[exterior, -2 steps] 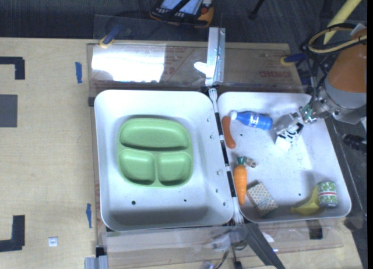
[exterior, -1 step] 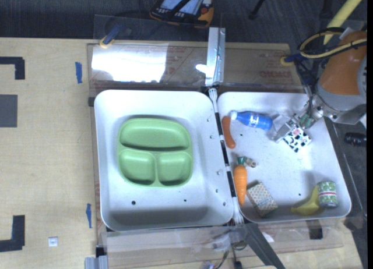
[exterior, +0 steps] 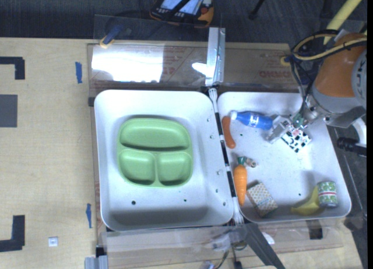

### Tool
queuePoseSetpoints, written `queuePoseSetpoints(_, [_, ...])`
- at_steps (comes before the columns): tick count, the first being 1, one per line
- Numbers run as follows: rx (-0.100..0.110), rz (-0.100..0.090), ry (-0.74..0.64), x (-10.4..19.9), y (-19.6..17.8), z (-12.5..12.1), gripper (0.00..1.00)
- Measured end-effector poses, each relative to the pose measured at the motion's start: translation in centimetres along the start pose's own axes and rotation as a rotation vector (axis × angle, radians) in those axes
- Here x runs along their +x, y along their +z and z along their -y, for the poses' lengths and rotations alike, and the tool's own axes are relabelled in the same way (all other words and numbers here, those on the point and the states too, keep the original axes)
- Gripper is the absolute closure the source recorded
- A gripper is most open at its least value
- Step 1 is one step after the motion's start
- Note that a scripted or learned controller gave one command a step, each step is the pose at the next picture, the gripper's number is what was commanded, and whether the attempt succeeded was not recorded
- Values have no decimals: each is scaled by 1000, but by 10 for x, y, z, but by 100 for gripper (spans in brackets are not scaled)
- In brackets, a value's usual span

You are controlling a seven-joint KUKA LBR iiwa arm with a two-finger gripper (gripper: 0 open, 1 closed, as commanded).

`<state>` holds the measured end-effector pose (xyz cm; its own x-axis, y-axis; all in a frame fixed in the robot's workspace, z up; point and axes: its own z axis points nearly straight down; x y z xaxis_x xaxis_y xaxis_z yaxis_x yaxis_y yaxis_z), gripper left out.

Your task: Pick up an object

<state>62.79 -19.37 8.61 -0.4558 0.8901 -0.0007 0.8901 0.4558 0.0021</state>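
Nearest the camera, along the right bin's (exterior: 344, 204) front edge, lie a patterned block (exterior: 261, 198), a banana (exterior: 307, 205) and a small green-banded cup (exterior: 327, 193) in the front right corner. One carrot (exterior: 239, 184) lies along that bin's left wall, with a tiny bottle-like piece (exterior: 245, 161) just above it and an orange sausage shape (exterior: 227, 131) farther back. A blue-and-white bottle (exterior: 252, 120) lies on its side near the back edge. The pincer (exterior: 280, 129) hangs at the bottle's right end, just beside a black-and-white spotted item (exterior: 297, 140); whether it is spread or clenched cannot be told, and nothing is seen between its tips. The left bin (exterior: 105, 145) holds one green three-compartment tray (exterior: 155, 150). The two bins sit side by side on the worktop (exterior: 46, 145).
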Motion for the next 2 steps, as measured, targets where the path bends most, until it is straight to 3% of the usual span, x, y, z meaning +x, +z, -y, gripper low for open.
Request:
queuePoseSetpoints(1, [-5,4,1,-2,-12,-1,100])
queuePoseSetpoints(2, [-2,2,-37,43,-98,-67,100])
